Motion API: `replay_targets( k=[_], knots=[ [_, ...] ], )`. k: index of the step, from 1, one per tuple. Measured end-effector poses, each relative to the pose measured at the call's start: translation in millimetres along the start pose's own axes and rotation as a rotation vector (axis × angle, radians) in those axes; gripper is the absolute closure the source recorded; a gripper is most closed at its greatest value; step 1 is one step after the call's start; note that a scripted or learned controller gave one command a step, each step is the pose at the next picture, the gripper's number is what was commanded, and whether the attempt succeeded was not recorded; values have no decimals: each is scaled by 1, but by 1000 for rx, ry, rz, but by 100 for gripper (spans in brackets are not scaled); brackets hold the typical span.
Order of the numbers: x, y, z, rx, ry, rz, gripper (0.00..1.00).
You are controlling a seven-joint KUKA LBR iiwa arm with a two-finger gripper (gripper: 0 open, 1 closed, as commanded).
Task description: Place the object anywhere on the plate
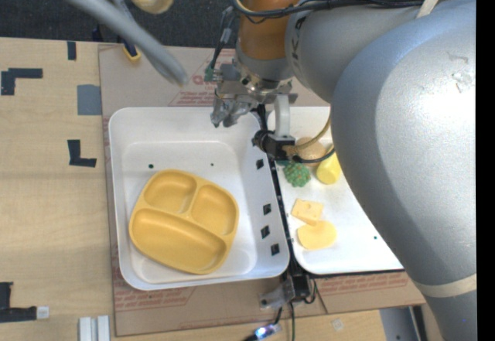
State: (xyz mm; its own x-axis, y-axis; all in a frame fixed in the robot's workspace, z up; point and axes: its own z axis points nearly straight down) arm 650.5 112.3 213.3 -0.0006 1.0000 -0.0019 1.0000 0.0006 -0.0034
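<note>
Plate (pixel 184 219) glossy yellow plastic (smooth); bins (pixel 124 177) matt white plastic.

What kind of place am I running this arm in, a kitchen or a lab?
Most likely a robot lab test bench, not a kitchen. Two white bins sit on a taped wooden bench. The yellow plate and the small food pieces look like plastic toys, and loose cables hang at the front edge.

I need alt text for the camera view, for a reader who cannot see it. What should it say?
A grey robot arm reaches from the right, its gripper above the far edge of the left white bin, which holds a yellow divided plate. The right bin holds a green piece and yellow food pieces.
</note>
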Motion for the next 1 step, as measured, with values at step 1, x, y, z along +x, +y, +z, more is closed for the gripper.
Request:
replay_targets(
  k=[1],
  knots=[
    [0, 0, 0, -1, 0, -1, 0]
  ],
)
